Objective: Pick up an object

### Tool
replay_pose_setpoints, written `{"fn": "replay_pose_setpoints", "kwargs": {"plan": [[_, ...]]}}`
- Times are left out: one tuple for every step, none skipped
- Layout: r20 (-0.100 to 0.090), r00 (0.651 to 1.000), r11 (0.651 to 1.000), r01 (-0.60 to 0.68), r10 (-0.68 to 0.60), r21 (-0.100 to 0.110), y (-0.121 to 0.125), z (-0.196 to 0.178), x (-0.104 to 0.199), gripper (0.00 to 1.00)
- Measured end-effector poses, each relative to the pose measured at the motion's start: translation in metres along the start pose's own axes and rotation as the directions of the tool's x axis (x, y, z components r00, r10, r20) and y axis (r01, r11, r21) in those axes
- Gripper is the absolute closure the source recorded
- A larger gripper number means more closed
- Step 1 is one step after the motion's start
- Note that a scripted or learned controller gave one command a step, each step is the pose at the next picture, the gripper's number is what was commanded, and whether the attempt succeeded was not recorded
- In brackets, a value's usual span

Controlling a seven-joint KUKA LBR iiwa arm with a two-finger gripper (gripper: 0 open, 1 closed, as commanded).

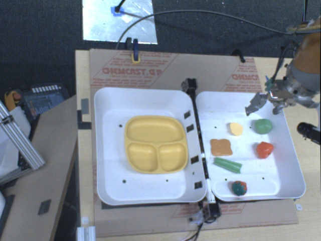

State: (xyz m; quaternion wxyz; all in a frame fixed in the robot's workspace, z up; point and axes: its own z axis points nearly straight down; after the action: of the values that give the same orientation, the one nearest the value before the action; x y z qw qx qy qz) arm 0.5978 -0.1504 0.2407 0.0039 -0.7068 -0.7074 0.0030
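Note:
The right bin (pixel 220 102) holds several toy foods: a pale yellow piece (pixel 236 129), a green ball (pixel 263 126), a brown toast-like slab (pixel 221 147), a red piece (pixel 265 149), a green bean-shaped stick (pixel 227 164) and a red-and-green round piece (pixel 239 188). My gripper (pixel 266 106) hangs above the bin's back right part, just behind the green ball and the yellow piece. Its two fingers are spread apart with nothing between them.
The left bin (pixel 108 134) holds a yellow three-compartment tray (pixel 153 143). A black divider with clips (pixel 195 134) runs between the bins. A cable arcs over the bench behind them. A metal sheet (pixel 118 14) lies at the back left.

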Motion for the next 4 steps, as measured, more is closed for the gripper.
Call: {"fn": "replay_pose_setpoints", "kwargs": {"plan": [[0.002,1.0,1.0,0.002,-0.002,-0.011,0.002,-0.007,0.0,0.0],[0.001,1.0,1.0,0.001,-0.001,-0.008,-0.001,0.053,0.006,0.0],[0.001,1.0,1.0,0.0,0.0,-0.009,0.001,0.095,0.003,0.0],[0.001,1.0,1.0,0.001,-0.001,-0.009,0.004,0.157,0.006,0.0]]}}
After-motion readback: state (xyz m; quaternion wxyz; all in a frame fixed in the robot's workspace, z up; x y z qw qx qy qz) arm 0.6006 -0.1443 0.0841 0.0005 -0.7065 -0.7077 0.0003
